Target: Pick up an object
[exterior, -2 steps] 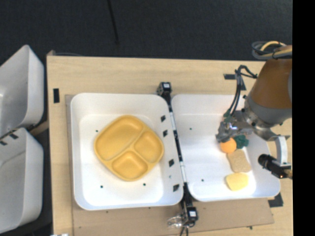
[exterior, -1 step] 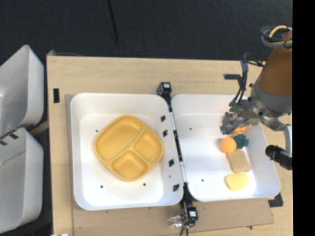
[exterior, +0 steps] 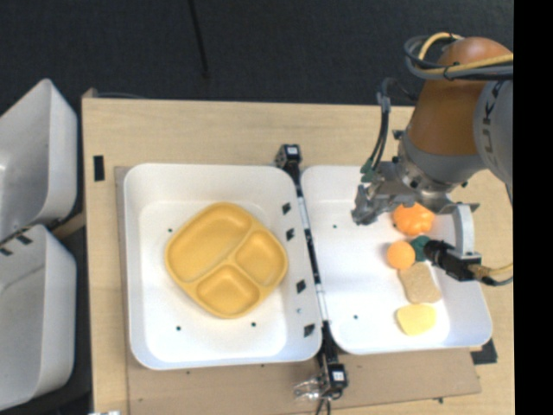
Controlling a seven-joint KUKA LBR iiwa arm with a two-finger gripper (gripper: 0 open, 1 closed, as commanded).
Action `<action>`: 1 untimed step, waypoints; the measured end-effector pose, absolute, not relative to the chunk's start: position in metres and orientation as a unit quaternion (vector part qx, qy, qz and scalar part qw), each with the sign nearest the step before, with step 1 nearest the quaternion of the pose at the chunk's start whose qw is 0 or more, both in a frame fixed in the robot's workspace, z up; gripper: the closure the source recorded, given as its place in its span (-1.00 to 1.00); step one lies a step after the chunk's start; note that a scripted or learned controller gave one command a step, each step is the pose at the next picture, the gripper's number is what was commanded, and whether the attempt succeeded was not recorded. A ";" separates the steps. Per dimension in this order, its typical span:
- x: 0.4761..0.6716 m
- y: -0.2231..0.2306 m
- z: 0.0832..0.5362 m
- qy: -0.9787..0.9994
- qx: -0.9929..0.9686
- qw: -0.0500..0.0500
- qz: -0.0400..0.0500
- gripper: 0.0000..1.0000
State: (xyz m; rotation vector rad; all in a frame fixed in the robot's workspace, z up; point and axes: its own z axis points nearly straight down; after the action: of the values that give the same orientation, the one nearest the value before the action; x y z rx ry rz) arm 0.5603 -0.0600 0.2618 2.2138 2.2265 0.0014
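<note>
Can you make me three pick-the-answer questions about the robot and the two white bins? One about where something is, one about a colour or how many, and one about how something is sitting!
1. Where is the yellow plastic divided plate?
A. In the left white bin
B. In the right white bin
C. On the wooden bench outside both bins

2. How many compartments does the plate have?
A. Two
B. Three
C. Five

3. How does the tan rectangular sponge-like block lie against the pale yellow rounded piece?
A. Far off in the other bin
B. Stacked under the plate
C. Right next to it, just above it in the view

Answers:
1. A, since the plate rests in the middle of the left bin.
2. B, since ridges split it into one long section and two smaller ones.
3. C, since both lie close together in the right bin, below the small orange ball.
</note>
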 end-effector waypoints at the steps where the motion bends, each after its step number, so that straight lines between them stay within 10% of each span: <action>1: 0.579 -0.013 0.267 0.710 0.705 0.001 0.001 1.00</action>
State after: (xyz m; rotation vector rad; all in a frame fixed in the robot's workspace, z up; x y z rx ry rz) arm 0.5794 -0.0129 0.2669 2.2130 2.2283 0.0041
